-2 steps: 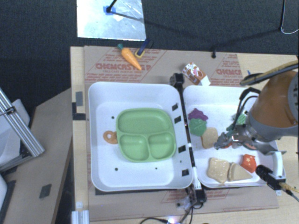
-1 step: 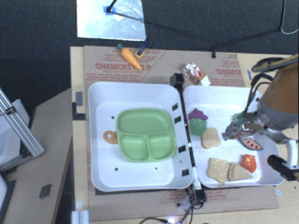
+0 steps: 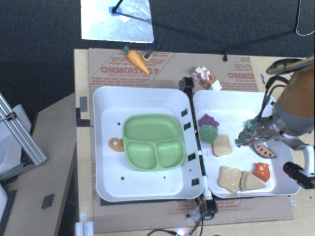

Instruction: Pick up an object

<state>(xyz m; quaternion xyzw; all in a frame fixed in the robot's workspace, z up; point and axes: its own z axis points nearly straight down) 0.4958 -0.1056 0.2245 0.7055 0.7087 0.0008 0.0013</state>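
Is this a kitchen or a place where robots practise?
Probably a robot practice lab, not a kitchen. A robot arm reaches over two white bins, and the food is toys, like the orange carrot lying on cardboard.

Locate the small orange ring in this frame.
The orange ring lies on the floor of the left bin, touching or nearly touching the left edge of the green divided plate.
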